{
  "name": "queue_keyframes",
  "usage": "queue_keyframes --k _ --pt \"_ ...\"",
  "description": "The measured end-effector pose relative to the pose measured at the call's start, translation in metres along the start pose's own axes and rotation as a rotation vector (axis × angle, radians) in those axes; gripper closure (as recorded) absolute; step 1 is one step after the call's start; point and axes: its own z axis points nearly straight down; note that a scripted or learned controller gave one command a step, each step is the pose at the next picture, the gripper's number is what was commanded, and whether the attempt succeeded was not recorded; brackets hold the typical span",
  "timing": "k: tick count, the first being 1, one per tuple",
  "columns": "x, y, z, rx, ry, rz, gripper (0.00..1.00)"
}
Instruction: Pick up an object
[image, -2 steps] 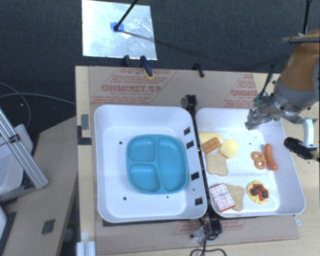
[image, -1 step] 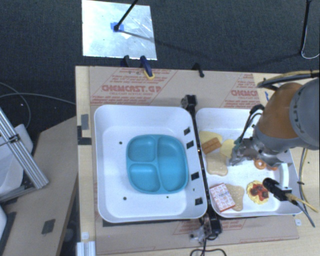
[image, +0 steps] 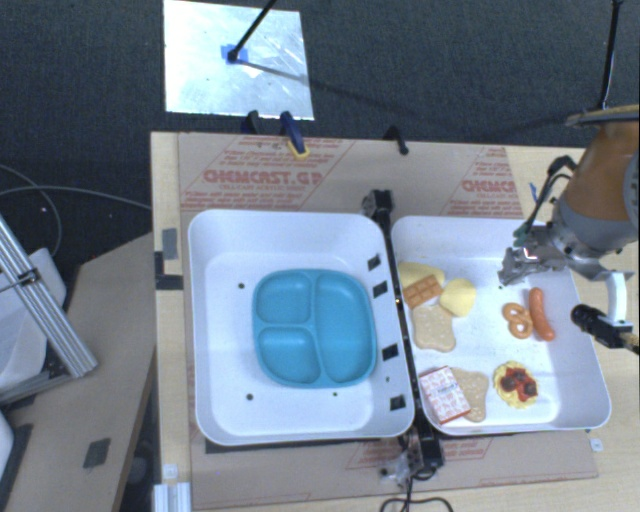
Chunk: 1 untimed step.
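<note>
My gripper (image: 519, 264) hangs over the upper right part of the right bin (image: 590, 400), below the grey arm with its orange band (image: 610, 165). Just below it lie a small pretzel (image: 517, 320) and an orange sausage (image: 541, 313), side by side. Further left lie a yellow round piece (image: 459, 297), a brown waffle block (image: 421, 291) on a yellow wedge (image: 414, 272), and a tan bread slice (image: 433, 328). Near the front edge lie a red and white packet (image: 443, 393), a tan cracker (image: 473, 390) and a small pizza (image: 516, 384). Nothing shows in the gripper.
The left bin (image: 215, 300) holds a blue divided plate (image: 313, 327). A black clip rail (image: 388, 300) runs between the two bins. A black arm part (image: 600, 325) juts over the right bin's right wall. Cardboard (image: 260, 175) lies under both bins.
</note>
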Motion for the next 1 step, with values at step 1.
queue_keyframes --k 1 --pt "-0.0297 0.0704 -0.0056 -0.001 0.001 -0.006 1.0"
